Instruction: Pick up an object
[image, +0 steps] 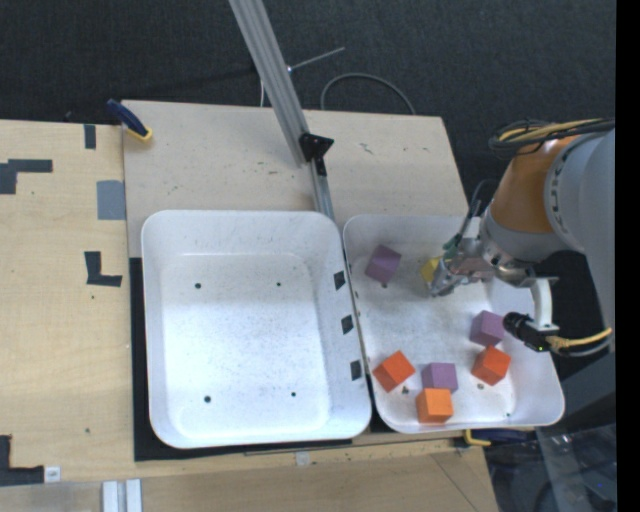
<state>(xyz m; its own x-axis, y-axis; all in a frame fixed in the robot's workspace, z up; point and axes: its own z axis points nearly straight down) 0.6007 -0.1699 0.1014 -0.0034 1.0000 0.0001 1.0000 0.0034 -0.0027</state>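
Note:
The right bin (400, 238) holds several blocks: a purple one (383, 264) near its back left, another purple one (487, 327) at the right, a third purple one (439, 376) near the front, and orange ones (394, 369), (434, 404), (491, 365). My gripper (444, 280) is down in the right bin's back right part, fingers pointing at the floor of the bin. A small yellow object (430, 268) shows right at the gripper's left side, touching or nearly touching it. Whether it sits between the fingers cannot be told.
The left bin (160, 240) lies beside the right one. A slanted metal pole (280, 80) runs from the top down to the bins' shared back corner. The arm's grey body and cables (560, 340) overhang the right bin's right rim.

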